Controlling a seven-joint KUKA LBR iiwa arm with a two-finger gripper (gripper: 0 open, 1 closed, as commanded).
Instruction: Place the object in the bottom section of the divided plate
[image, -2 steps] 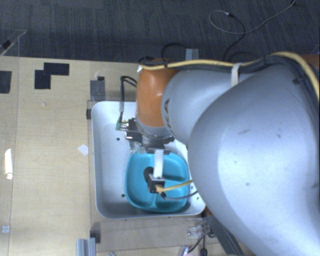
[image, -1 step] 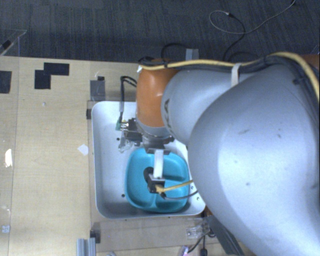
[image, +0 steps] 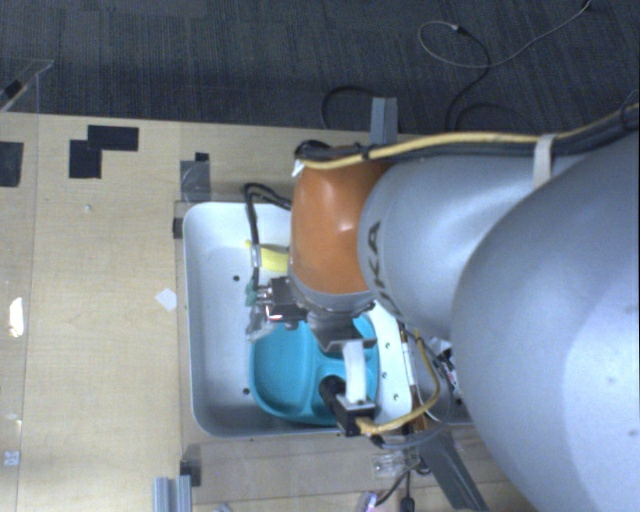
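- Grey arm (image: 520, 330) fills the frame's right
- Blue plate (image: 285, 375) lies low in the white bin (image: 205, 330), centre frame
- Claw (image: 272, 303) hangs at the plate's upper edge; how far open, I cannot tell
- Yellow object (image: 266, 258) lies just above, in the bin

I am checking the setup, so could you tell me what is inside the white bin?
A blue plate and a yellow object lie in the white bin. The arm covers most of the plate, its sections and the bin's right side.
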